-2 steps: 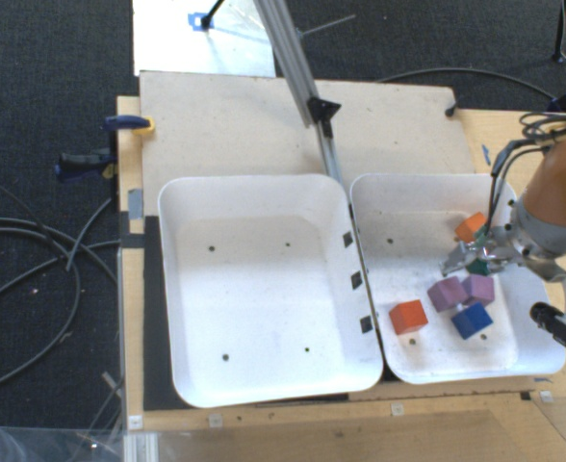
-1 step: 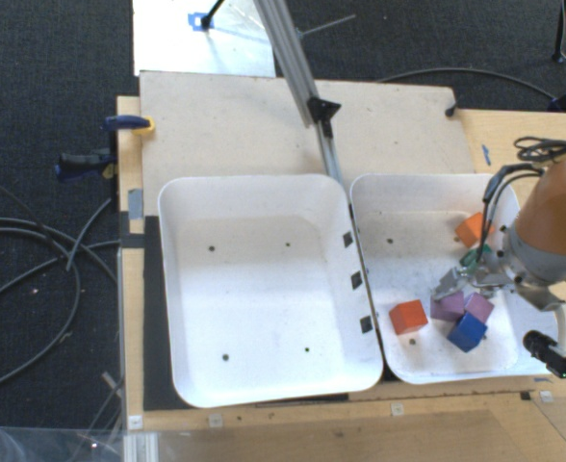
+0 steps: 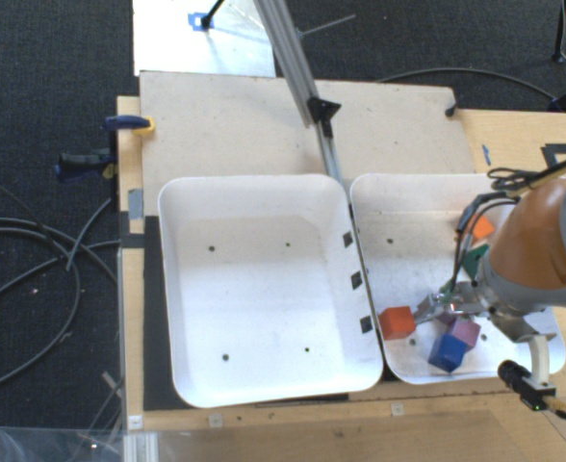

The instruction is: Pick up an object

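— Take the right-hand bin [image 3: 398, 210] as your marker. What's biggest?

— The arm [image 3: 543, 248], grey with its orange band, reaching over that bin's near right part. The left-hand bin [image 3: 182, 287] sits just beside it, touching along the shared wall.

— And the gripper?

— The gripper [image 3: 435, 308] is low over the bin's near edge, a metal finger [image 3: 427, 306] pointing toward the shared wall. Whether it's spread or closed, I cannot tell from here.

— Which object would it go for?

— My guess is the red block [image 3: 397, 322], in the bin's near-left corner, just beside the fingertip on the shared-wall side. The blue block [image 3: 448, 351] and purple block [image 3: 466, 333] lie touching, nearer the bin's front rim, below the gripper. Green and orange bits peek out behind the wrist.

— Any writing?

— None legible.
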You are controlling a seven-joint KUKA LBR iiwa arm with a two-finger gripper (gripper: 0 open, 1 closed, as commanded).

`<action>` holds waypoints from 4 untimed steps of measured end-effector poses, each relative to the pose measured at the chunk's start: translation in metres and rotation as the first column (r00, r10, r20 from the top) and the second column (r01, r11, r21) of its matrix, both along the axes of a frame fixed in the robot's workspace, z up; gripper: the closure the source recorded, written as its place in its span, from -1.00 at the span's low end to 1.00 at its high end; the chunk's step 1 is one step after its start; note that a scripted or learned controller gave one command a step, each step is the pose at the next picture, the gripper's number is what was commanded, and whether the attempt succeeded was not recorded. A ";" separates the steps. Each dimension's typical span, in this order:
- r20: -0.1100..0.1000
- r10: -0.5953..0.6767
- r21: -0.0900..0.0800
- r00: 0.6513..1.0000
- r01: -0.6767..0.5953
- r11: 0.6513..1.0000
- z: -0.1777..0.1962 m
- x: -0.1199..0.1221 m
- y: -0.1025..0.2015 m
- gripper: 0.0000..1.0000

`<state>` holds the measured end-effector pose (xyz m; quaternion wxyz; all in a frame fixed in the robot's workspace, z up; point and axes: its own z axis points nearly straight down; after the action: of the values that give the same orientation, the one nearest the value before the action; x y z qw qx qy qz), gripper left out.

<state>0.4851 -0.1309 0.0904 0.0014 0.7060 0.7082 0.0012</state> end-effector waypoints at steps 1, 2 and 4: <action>-0.001 -0.001 0.000 1.000 0.001 1.000 0.000 0.000 -0.003 -1.00; 0.002 0.001 0.000 1.000 -0.001 1.000 0.011 0.001 -0.004 1.00; 0.003 0.005 -0.001 1.000 -0.005 1.000 0.000 0.073 -0.001 -1.00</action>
<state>0.5578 -0.1320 0.0907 0.0027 0.7043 0.7099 0.0020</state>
